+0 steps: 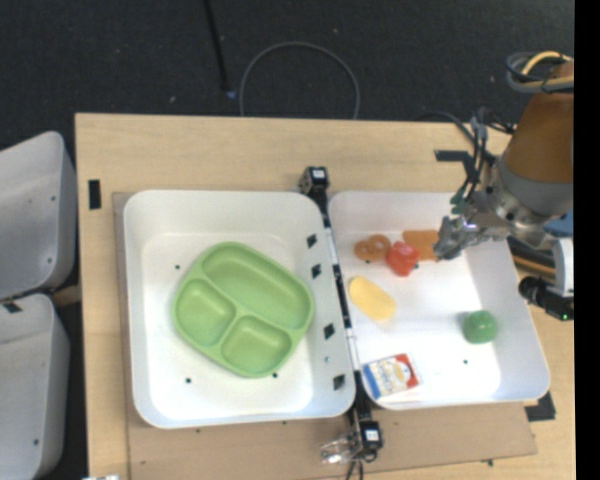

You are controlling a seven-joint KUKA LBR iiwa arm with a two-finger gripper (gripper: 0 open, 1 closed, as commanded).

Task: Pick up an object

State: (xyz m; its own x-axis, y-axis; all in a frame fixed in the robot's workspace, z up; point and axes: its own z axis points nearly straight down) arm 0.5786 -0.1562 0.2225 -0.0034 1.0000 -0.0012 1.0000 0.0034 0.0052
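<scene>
The right bin (510,368) holds several small objects: a red round one (403,258), a brown one (372,248) to its left, an orange flat piece (420,239), a yellow lump (372,299), a green ball (479,326) and a white and red packet (391,376). My gripper (452,242) hangs low at the bin's far right, just right of the orange piece and the red object. Nothing shows between its fingers.
The left bin (145,368) carries a green divided plate (243,309). A divider with black clips (332,298) runs between the bins. The arm's grey body and orange band (540,158) lean over the right bin's far right corner. Cables lie beyond the bench.
</scene>
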